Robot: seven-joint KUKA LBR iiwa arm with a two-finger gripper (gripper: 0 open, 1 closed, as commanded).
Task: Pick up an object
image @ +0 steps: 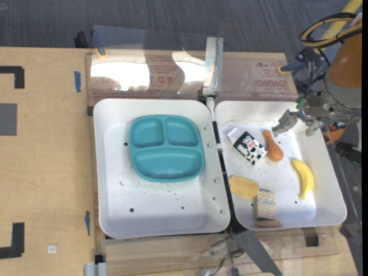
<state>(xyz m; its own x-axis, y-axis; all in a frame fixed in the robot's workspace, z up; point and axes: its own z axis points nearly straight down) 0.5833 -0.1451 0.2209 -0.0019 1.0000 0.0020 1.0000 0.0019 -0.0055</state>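
Fingers [298,121] spread open, nothing between them, hovering over the right bin's [330,211] far edge. Just below-left of them lies the carrot [272,146], touching the black-and-white card [248,146]. Banana [305,177] sits below, yellow sponge [244,186] and patterned box [265,204] further off.

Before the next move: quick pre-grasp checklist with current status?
1. Gripper free of any object: ok, fingers spread, nothing between them.
2. Targets in right bin: ok, carrot, banana, black-and-white card, yellow piece, patterned block.
3. Carrot clear of the card: cannot tell, they lie close.
4. Banana isolated: ok, bare bin floor around it.
5. Left bin: holds a teal divided plate, away from the gripper.
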